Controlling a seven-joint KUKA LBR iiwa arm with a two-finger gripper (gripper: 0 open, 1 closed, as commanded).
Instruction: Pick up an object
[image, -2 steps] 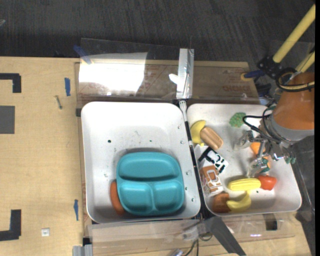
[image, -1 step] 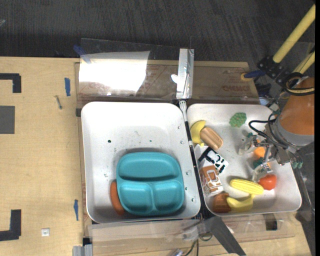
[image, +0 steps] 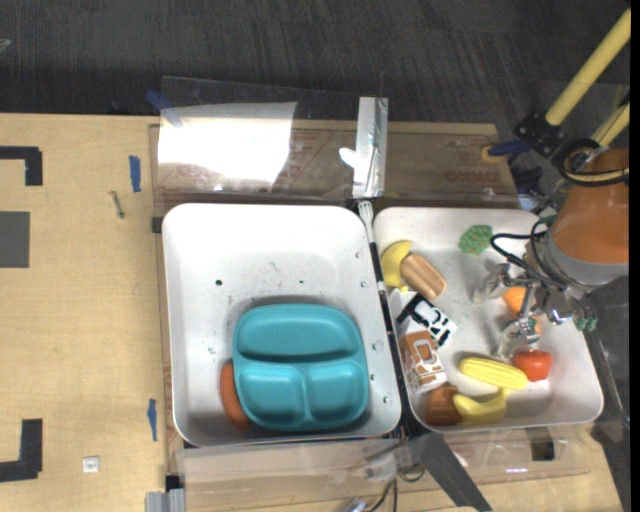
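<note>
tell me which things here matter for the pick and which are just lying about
In play:
gripper, down in the right bin
small orange piece beside it
red tomato-like toy
yellow corn toy

Just lying about:
teal divided tray in the left bin
green broccoli toy
hot dog toy
carton

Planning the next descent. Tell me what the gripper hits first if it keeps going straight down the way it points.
Probably the red tomato-like toy just below the gripper, at the end of the yellow corn. Depth is hard to judge from this slanted view.
</note>
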